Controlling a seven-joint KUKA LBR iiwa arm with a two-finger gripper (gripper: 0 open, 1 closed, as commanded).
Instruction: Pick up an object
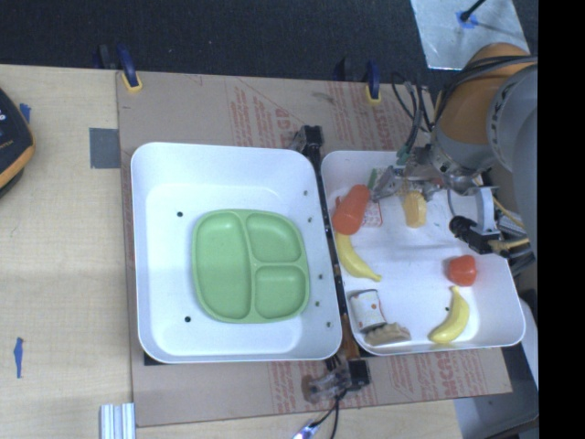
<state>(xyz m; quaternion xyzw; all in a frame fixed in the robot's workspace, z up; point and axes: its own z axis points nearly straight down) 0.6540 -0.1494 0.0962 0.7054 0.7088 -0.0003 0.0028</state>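
Two white bins sit on the worktop [64, 245]. Nearest in the right bin [507, 332]: two bananas [452, 318] [355, 259], both roughly upright; farther, one carrot [351, 210] leaning up-right. The claw [405, 179] hovers beside it; its spread is unclear.

A light wooden bench top [55, 273] spans the lower scene, with a sheet of brown printed cardboard [228, 108] laid over it and held by blue clamps [128, 67] along its far edge. Beyond the bench the floor is dark carpet [228, 12], with a pale sheet [466, 21] lying on it at the far right, marked by a bit of blue tape. A grey tape patch [104, 147] sits on the wood well left of the cardboard's middle. At the far left edge lies a black and orange object [11, 144], possibly a device case. Lighting is even, with soft shadows.
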